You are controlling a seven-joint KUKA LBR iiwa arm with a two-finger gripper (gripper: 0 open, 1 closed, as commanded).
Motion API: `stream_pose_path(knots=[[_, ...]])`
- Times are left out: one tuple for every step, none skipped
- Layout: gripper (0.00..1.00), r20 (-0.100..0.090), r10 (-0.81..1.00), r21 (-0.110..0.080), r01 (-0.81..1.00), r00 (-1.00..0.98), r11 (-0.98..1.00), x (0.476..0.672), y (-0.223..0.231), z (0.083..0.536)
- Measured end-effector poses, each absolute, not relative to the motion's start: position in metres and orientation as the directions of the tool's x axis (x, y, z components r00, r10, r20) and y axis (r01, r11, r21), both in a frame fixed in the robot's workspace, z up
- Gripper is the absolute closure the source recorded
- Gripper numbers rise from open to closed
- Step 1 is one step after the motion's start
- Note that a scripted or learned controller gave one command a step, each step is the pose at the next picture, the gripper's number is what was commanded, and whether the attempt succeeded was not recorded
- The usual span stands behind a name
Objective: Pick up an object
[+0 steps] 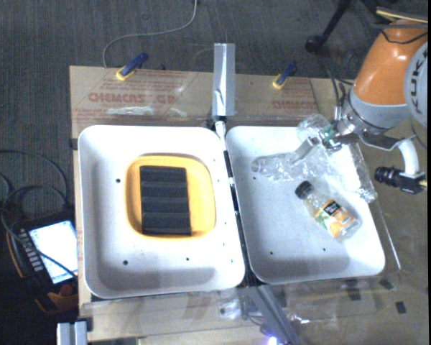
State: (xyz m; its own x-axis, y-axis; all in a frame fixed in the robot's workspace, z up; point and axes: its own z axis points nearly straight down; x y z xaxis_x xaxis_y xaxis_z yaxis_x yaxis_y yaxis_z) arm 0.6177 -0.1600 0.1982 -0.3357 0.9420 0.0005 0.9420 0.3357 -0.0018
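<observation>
The right bin (273, 254) holds a crumpled clear plastic bag (291, 164) spread across its far half. A small clear bottle (329, 212) with a black cap and an orange label lies on its side nearer the front right. In the left bin (100, 257) rests a yellow tray-like object (171, 196) with a black ridged top. My gripper (329, 136) hangs at the right bin's far right corner, right at the upper end of the plastic bag, which seems bunched up against it. The arm's orange band (388, 67) rises above it.
Blue and yellow clamps (131, 66) (284, 75) hold the board behind the bins. A grey post (223, 77) stands between the bins at the back. A tablet (49, 246) and cables lie on the floor to the left.
</observation>
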Motion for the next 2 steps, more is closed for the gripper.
stream_pose_path(knots=[[0.0, 0.001, 0.95, 0.004, 0.95, -0.313, 0.313, 0.583, -0.197, 0.094], [0.0, 0.003, 0.991, -0.003, 0.991, -0.136, 0.136, 0.635, -0.204, 0.09]])
